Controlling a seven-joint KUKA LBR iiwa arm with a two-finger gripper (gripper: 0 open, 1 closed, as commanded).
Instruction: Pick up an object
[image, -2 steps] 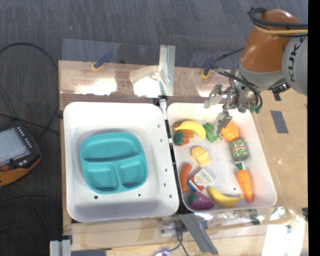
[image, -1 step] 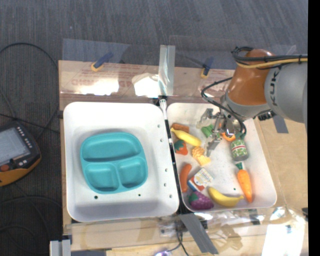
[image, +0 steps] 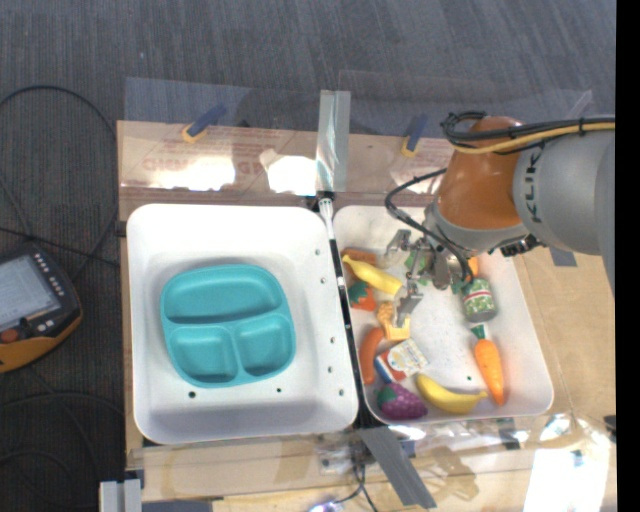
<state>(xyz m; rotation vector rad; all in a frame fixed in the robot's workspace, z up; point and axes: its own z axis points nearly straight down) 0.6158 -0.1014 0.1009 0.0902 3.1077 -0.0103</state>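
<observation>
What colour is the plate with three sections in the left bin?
Teal, a blue-green. The divided plate shows clearly in the camera view, lying in the left bin.

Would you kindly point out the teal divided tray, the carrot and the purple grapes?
Teal divided tray (image: 228, 322): camera view, on its central divider.
Carrot (image: 488, 368): camera view, middle of its orange body.
Purple grapes (image: 402, 402): camera view, centre of the bunch.

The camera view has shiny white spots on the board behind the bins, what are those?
In the camera view those are glare: light bouncing off the clear plastic sheet taped behind the left bin. More glare shows on the plastic at the bottom right. The teal tray and toy carrot look evenly lit and fairly sharp.
</observation>
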